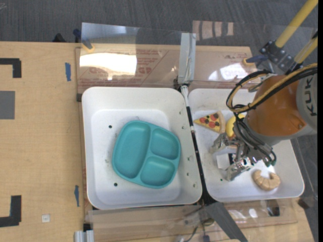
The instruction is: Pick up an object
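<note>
End effector (233, 161) lowered into the right bin (290, 193), its metal parts bunched over the bin floor; whether it is spread, pressed together or pinching anything cannot be told, and nothing is visibly held. Candidate objects lie close around it: one toy pizza slice (211, 121) up and to its left, one yellow object (230, 127) directly above, partly hidden by the arm, and one pale croissant-like toy (266, 180) down and to its right. Risk: closing on bare floor between these pieces, or nudging one away. One teal divided plate (146, 154) sits in the left bin (96, 105), well off to its left. Two bins on one tabletop (35, 135).
</note>
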`<state>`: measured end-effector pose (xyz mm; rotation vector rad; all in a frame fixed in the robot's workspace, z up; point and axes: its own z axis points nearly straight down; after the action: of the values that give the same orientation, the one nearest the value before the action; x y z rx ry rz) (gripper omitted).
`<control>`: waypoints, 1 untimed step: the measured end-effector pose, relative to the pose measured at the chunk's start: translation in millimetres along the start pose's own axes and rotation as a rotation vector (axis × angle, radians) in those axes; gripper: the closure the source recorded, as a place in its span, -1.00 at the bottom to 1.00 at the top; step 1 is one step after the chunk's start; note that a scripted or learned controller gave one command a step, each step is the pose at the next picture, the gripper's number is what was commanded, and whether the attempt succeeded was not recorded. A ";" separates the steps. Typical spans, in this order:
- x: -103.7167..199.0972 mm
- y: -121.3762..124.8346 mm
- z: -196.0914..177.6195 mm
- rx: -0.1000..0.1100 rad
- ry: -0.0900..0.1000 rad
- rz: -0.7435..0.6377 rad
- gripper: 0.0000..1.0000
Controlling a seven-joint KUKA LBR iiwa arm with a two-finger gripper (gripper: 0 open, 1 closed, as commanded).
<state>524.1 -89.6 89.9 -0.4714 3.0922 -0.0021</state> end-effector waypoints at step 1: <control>-4.4 0.6 -11.8 0.004 -0.013 -0.002 1.00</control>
<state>527.9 -87.7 101.8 -0.4727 3.0788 -0.0056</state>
